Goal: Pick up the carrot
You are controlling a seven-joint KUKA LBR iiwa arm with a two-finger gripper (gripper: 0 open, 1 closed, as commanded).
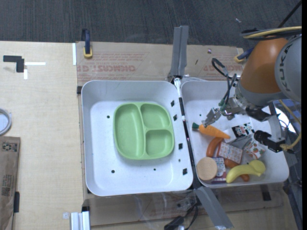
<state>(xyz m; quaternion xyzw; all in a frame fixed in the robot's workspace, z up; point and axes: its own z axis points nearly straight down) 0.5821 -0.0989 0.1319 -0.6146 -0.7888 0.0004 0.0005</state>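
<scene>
Camera view: the gripper (pixel 214 115) poised over the carrot (pixel 211 130) in the right bin (pixel 192 102).

The carrot lies in the left part of the right bin, its green top pointing left toward the divider and its orange body slanting down to the right. The gripper's fingers are spread and sit just above the carrot's upper edge, with nothing between them; whether they touch the carrot cannot be told. The arm (pixel 268 71) reaches in from the right, its orange band above the wrist. Below the carrot are an orange piece (pixel 212 147), a printed packet (pixel 231 152), a round tan disc (pixel 207 168) and a banana (pixel 245 170), crowded together. The left bin (pixel 96 128) holds a green divided plate (pixel 144 130) near its centre.
</scene>
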